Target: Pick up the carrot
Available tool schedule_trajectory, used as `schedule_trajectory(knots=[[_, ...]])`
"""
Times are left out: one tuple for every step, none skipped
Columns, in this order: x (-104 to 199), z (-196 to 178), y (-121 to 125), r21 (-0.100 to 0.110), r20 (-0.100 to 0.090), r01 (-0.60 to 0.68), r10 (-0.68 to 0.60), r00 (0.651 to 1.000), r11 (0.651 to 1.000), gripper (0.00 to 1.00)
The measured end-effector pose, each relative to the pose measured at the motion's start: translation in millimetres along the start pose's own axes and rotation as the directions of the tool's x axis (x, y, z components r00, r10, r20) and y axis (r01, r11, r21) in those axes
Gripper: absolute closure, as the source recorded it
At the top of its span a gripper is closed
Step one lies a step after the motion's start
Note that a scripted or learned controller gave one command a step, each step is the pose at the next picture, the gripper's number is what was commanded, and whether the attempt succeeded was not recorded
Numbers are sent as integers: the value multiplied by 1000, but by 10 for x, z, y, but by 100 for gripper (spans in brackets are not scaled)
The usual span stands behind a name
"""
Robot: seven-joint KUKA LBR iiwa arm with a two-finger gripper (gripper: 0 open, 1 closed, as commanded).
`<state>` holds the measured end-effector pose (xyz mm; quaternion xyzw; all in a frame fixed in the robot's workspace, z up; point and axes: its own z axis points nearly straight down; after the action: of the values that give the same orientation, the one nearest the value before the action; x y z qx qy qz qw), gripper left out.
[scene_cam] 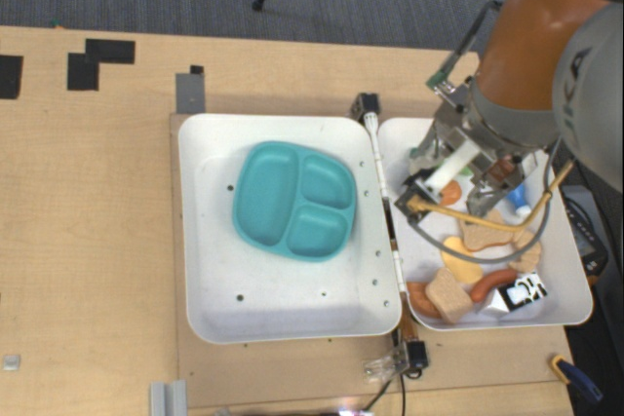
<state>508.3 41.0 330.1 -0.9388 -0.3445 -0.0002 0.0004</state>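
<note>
Right-hand bin (pixel 430 254): gripper (pixel 466 178) hung low over the clutter, and I could not tell whether it was open or closed. The carrot (pixel 451 195), small and orange, lay just beside it. Nearer the front were bread slices (pixel 451 293) and a red sausage (pixel 488 285). Left-hand bin (pixel 224 297): one teal divided plate (pixel 292 200).

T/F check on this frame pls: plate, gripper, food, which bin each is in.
1. The teal plate lies in the left bin. True.
2. The gripper hangs over the left bin. False: it is over the right bin.
3. A bread slice lies in the right bin. True.
4. The teal plate has two compartments. False: it has three.
</note>
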Motion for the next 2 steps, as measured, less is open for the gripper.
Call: schedule_trajectory(knots=[[-647,1508,386,6,13,-40,40,999,999,0],[-607,1471,378,3,3,-36,36,999,999,0]])
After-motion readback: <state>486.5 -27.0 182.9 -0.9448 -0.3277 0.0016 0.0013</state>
